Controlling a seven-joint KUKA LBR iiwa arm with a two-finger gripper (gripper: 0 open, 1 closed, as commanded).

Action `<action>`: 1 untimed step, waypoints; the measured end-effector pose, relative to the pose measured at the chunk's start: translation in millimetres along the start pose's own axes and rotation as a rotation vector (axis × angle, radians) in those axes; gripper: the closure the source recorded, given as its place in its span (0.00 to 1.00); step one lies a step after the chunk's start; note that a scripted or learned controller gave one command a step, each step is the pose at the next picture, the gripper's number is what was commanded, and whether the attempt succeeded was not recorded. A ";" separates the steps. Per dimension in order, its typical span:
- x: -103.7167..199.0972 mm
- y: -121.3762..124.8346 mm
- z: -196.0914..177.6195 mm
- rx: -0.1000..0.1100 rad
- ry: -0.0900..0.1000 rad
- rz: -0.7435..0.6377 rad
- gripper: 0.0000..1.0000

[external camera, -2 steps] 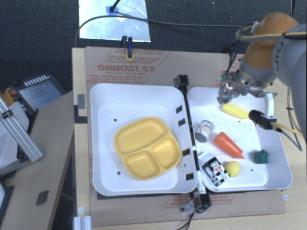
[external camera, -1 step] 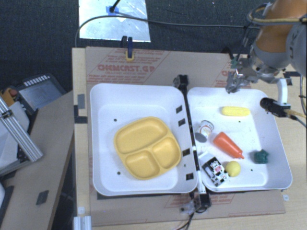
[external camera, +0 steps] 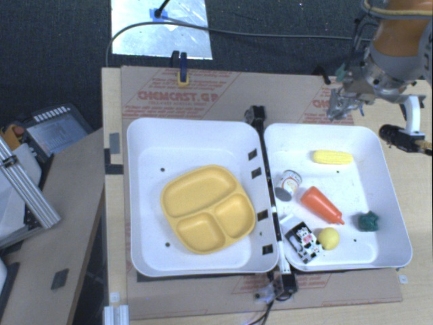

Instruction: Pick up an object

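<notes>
Camera view | carrot [external camera: 323, 205] long axis diagonal, tip lower-right | gripper [external camera: 340, 107] closure: cannot tell

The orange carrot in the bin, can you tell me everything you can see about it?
The carrot looks like a smooth plastic toy, bright orange, thick at one end and tapering to a blunt tip at the other. It lies flat on the floor of the right white bin, slanted, with its thick end toward the small round can and its tip toward the yellow lemon. It seems to touch nothing but the bin floor.
</notes>
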State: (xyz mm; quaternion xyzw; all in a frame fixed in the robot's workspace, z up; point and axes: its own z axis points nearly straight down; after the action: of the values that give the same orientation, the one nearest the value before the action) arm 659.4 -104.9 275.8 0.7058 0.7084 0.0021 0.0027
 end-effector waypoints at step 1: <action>56.9 -12.2 1.1 0.005 0.002 -0.005 1.00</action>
State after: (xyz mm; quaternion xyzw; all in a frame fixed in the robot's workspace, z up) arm 647.0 -48.0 274.6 0.7042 0.7100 0.0007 0.0002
